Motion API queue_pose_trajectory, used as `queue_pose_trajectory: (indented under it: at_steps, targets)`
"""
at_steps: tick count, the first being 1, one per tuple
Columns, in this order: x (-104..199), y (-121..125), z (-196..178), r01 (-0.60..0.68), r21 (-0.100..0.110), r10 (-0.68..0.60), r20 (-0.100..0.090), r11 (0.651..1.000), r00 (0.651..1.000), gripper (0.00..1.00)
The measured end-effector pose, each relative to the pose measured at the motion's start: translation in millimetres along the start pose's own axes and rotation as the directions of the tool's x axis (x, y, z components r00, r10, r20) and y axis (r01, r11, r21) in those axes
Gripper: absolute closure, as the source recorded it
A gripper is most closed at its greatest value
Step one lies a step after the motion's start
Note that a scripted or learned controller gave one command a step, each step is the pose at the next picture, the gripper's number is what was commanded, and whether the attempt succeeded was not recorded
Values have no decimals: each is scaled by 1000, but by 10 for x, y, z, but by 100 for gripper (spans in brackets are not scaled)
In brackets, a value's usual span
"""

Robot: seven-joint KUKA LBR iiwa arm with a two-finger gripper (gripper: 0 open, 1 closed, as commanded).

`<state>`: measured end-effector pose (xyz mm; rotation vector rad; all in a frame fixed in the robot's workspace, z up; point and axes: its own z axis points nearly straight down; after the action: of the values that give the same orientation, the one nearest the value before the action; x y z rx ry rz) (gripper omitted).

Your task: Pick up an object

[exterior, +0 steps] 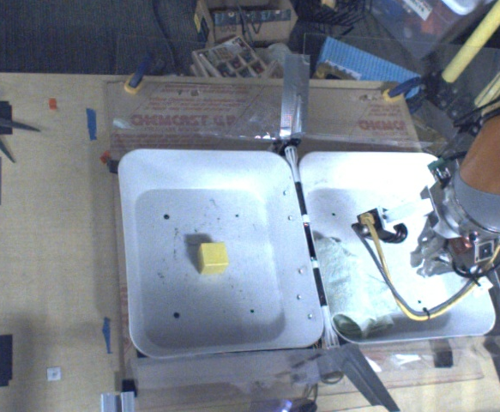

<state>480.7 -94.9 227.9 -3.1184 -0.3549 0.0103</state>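
CAMERA VIEW, from above the bench: a grey KUKA arm [481, 191], an orange band [494, 157] above its wrist, reaches in from the right over the right bin [361, 174], one of two shallow white bins set side by side. Its gripper [428, 263] hangs low over that bin's right side, above bare white floor. From this slant its opening cannot be made out, and no object is seen in its grasp. A pale crumpled cloth [342, 273] lies along the right bin's left wall and runs toward the near corner, apart from the gripper. In the left bin [147, 187] a small yellow block [213, 257] sits alone near the middle of the floor, flat and clear of every wall.

By the look of it the pick is not yet made, and the step in hand appears to be the approach to a target. The cloth is the nearer choice; being soft and uneven, it would likely call for a pinch on a raised fold. The block would call for a traverse into the left bin, a descent centred over it, and a close on two opposite faces. Small and loose, it could slide away if the descent lands off-centre.
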Motion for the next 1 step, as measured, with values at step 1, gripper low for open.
queue_pose_trajectory:
  at_steps: [1]
  targets:
    - [7, 3, -96, 2, 0, -2, 1, 1000, 1000, 100]
